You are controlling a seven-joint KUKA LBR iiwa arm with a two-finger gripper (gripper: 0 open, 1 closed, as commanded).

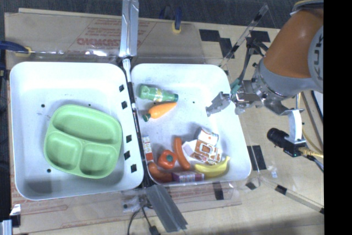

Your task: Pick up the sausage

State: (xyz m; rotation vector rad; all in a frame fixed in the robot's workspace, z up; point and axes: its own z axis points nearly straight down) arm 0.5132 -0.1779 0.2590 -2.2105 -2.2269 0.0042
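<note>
Sausage [182,152], reddish-orange and slim, lies in the right bin [220,71], toward that bin's near edge; every other place here is given relative to it. Far to its left, the left bin [22,118] holds a green divided tray [82,140] with three compartments. Well above the sausage, by the divider between the bins, lies a green bottle [153,93], and just below that an orange carrot [161,110]. Touching the sausage on its left is a red tomato-like piece [166,159]. Just below its near end sits a small dark bottle [186,176]. Immediately to its right is a white and orange carton [205,147], with a yellow banana [213,168] curving below that. Up and to the right of the sausage, over the right bin's far-right rim, the gripper [217,104] hangs well apart from it. I cannot tell whether it is spread or pressed together; nothing is visibly held.
</note>
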